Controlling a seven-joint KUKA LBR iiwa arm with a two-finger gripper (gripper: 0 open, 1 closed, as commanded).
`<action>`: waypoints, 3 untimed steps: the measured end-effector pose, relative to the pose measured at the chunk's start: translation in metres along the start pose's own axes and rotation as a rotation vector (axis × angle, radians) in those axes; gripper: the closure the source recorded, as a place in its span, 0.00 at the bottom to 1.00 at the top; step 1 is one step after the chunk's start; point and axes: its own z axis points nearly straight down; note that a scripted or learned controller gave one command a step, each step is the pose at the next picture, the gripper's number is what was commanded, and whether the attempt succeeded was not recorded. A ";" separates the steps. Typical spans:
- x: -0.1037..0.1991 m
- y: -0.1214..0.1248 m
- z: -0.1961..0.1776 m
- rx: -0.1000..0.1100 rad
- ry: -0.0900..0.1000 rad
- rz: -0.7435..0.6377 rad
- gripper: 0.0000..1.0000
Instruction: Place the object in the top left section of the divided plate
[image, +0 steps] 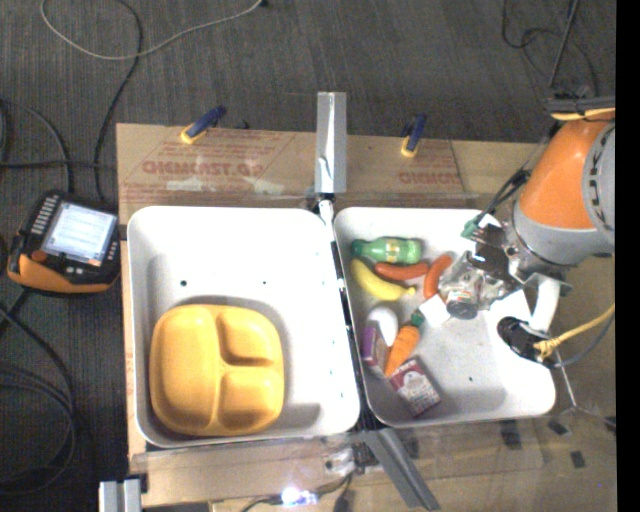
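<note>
The yellow plate (217, 368) lies in the left bin (140, 300), toward its near left corner, all sections bare. The arm (565, 190) reaches in from the right over the right bin (480, 385), and the end effector (466, 287) hangs above that bin's upper middle; whether it is spread or pinching anything, I cannot tell. The objects cluster at the right bin's left side: a green bottle (390, 248), a red pepper (398, 270), a banana (373, 282), a carrot (401, 345), a white-and-purple tube (374, 335) and a small red carton (413, 386). An orange piece (437, 273) sits just beside the end effector. A teach pendant (68, 243) rests left of the desk (225, 165).
</note>
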 end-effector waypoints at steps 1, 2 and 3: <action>0.123 -0.010 -0.038 0.000 0.002 0.127 1.00; 0.160 -0.048 0.022 0.002 0.001 0.023 1.00; 0.209 -0.067 0.030 0.001 0.000 -0.202 1.00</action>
